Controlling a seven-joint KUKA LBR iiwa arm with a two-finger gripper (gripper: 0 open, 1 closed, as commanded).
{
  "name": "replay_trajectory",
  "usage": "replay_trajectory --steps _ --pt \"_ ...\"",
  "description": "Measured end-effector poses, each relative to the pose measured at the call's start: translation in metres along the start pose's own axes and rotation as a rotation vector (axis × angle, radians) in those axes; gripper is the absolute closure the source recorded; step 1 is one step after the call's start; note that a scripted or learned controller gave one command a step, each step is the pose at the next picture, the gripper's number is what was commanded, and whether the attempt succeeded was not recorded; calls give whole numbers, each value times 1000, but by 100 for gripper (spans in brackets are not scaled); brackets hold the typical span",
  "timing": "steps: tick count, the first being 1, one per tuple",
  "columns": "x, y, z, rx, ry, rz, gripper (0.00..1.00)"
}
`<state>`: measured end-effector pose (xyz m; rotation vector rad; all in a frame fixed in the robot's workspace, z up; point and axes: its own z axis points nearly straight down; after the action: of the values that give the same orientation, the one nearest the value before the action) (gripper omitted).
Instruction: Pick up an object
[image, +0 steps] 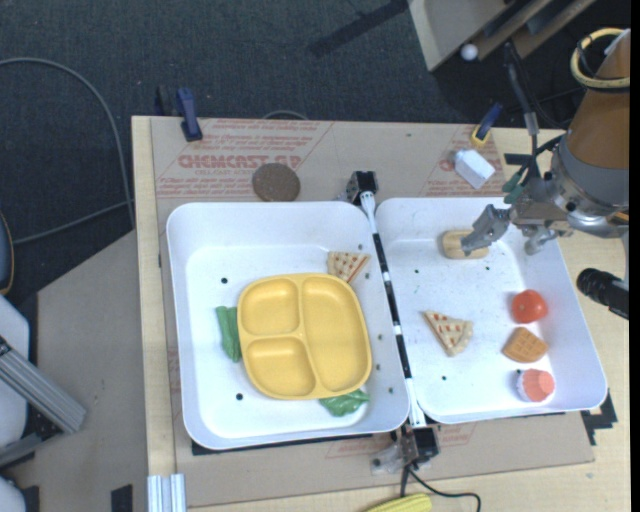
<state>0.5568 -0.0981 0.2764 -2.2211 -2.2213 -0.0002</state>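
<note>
The jaws (487, 228) are being held just beside a tan toy piece (462, 244) in the right bin (590, 350); their state cannot be told, and nothing is being lifted yet.

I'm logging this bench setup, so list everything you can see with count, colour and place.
white bins: 2, white, side by side on the bench
divided plate: 1, yellow, left bin
green pieces: 2, green, partly under the plate's left and lower edges
waffle wedges: 2, tan, one by the plate's top right, one mid right bin
tan piece: 1, right bin's top, at the gripper
tomato: 1, red, right bin
orange piece: 1, below the tomato
pink piece: 1, right bin's lower right
gripper: 1, grey, over the right bin's top
</note>
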Motion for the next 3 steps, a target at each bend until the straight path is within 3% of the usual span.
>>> replay_trajectory --steps 1,2,3 --pt "-43 10 92 2 0 1 0" --pt "-102 1 126 3 1 1 0" --pt "-119 0 192 4 8 -3 0"
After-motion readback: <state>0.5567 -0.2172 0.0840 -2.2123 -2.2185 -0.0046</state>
